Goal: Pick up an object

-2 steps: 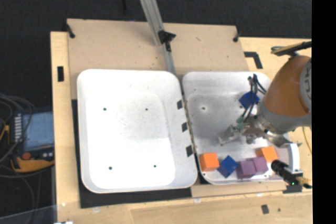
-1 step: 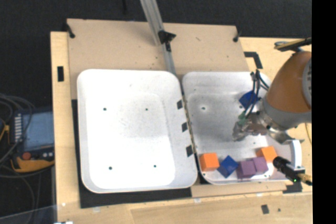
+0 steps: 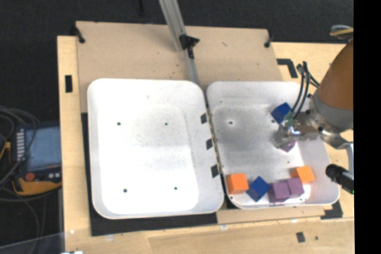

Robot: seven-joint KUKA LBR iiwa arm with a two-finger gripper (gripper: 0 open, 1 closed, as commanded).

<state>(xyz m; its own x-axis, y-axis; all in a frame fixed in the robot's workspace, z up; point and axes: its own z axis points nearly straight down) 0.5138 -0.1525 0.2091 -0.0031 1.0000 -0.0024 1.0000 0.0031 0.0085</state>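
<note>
The jaws (image 3: 287, 141) hung low over the right bin (image 3: 250, 101), and whether they stood apart or together could not be told; a small purple shape showed right under them, too blurred to say if it was gripped or merely beneath. Above them the arm (image 3: 336, 89) came in from the right, its wrist smooth grey metal topped by a rounded orange band, with black cables looping at its side.

The table (image 3: 172, 47) was a flat slab of pale tan board with squared corners. On it lay two shallow white bins with rounded corners and a dull, faintly scuffed finish. The left bin (image 3: 146, 146) touched the right bin along their shared edge, where small dark clips sat.

All the loose things lay in the right bin, each a small matte block with squared faces. A blue block (image 3: 281, 112) sat tilted just up and left of the jaws. An orange block (image 3: 305, 173) lay near the bin's lower right wall. Along the lower wall stood an orange cube (image 3: 238, 182), a blue cube (image 3: 259, 188) just beside it, and a pair of purple blocks (image 3: 286, 190) touching each other.
</note>
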